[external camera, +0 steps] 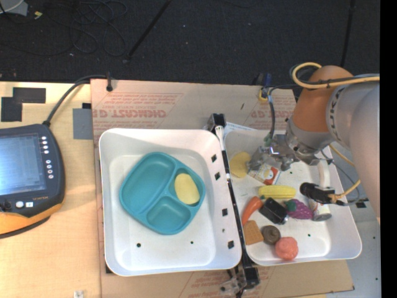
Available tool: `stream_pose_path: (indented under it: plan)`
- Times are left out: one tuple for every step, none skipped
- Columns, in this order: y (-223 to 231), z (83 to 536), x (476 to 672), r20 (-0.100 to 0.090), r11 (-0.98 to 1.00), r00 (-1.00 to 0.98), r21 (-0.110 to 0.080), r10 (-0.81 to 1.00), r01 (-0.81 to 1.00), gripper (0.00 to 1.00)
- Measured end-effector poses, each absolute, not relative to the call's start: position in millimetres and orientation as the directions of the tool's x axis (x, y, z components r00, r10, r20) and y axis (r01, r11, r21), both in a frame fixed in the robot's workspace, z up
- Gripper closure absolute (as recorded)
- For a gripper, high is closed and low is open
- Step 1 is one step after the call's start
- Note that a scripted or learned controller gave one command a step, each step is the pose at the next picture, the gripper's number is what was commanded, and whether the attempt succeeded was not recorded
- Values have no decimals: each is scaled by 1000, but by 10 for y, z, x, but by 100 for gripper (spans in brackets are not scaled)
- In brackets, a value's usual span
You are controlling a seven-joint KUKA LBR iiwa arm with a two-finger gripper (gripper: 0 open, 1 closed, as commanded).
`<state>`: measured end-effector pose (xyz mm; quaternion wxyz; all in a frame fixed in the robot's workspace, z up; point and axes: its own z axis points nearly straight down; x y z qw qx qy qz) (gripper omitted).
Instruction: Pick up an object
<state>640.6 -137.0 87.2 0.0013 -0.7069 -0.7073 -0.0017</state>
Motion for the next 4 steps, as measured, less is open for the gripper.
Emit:
stream_pose_path:
  plan:
    - [-1151,917,5992,-1,-3,3,7,1000,1000,0]
    - [-1343,905,6175,1,0,0,3,1000,1000,0]
    - [-1487,901,6465,0,4,-4,3,1000,1000,0]
    - [-1501,1026,6471,-4,5,-5,9,1000,1000,100]
